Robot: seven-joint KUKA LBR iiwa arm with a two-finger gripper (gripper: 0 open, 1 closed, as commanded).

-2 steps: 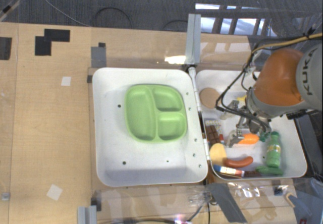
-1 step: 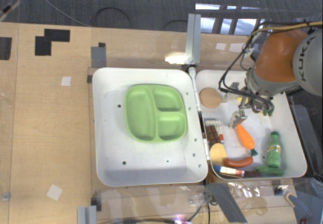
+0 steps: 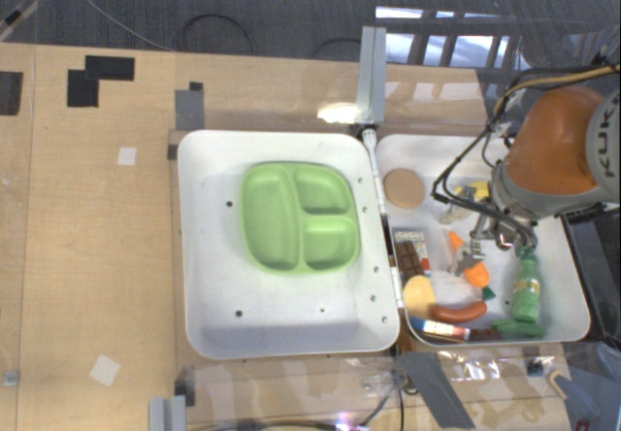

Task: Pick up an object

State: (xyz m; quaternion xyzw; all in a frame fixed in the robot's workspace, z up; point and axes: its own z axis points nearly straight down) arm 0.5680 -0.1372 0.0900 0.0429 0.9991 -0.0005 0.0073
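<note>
The pincer (image 3: 478, 256) hangs low over the middle of the right bin (image 3: 580, 317). From this slant I cannot tell whether it is released or clenched. Just under its tip lies an orange piece (image 3: 475, 275), the likeliest thing to take, near the bin's centre. A smaller orange piece (image 3: 453, 241) lies just beside it, toward the left edge.

To do the grasp well, I judge the pincer should come straight down, centred on the one piece so the neighbour is not nudged. It should close only once astride the piece, then lift vertically. The green bottle (image 3: 525, 289) by the right edge and the sausage (image 3: 458, 311) along the near edge are close enough to be bumped by a sideways pull.

Counted on the desk (image 3: 87, 254):
- two bins
- two orange pieces
- one bottle
- one sausage
- one yellow lump (image 3: 418, 294) and one brown bar (image 3: 410, 251), both by the right bin's left edge
- one tan disc (image 3: 405, 188) toward its far-left corner
- one green divided plate (image 3: 298, 217), at the middle of the left bin (image 3: 209, 322)

A few bits along the right bin's near edge are too small to name.
</note>
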